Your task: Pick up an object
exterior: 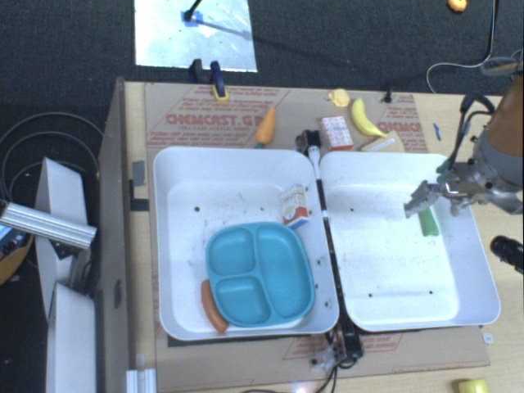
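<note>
Two white bins sit side by side on the bench. The left bin [176, 178] is crowded: a blue divided tray [259, 273] fills its near half, an orange sausage-shaped piece [213, 305] lies along the tray's left edge near the front rim, and a small carton [294, 205] stands just behind the tray near the wall shared with the other bin. The right bin [385, 289] has a wide bare floor. The arm comes in over its far right corner. The gripper [426, 202] hangs there with a green object [428, 221] at its fingers; whether they pinch it, I cannot tell.
</note>
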You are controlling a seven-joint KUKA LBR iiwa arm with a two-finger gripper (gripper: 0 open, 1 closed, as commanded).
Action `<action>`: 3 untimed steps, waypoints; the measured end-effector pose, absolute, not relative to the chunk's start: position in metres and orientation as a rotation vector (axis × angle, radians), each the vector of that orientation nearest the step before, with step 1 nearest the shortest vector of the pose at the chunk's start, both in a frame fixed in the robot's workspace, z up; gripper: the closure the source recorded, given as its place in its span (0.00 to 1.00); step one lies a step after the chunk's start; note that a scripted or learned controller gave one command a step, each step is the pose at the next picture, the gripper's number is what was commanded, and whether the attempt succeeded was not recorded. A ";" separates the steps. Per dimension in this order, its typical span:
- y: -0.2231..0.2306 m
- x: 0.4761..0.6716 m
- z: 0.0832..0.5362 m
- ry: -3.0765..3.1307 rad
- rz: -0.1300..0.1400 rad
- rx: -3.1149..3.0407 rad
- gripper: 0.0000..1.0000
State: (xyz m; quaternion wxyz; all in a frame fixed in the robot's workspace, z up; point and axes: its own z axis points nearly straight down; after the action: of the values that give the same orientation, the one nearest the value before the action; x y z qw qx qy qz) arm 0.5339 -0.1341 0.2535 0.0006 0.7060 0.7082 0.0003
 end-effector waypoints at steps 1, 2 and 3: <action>-0.134 0.534 0.254 2.224 0.001 2.217 0.00; -0.187 0.597 0.159 2.217 0.001 2.218 0.00; -0.202 0.626 0.110 2.224 0.000 2.214 0.00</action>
State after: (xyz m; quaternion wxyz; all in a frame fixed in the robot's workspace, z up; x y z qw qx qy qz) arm 0.6261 -0.2018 0.1101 0.0015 0.7055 0.7087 -0.0001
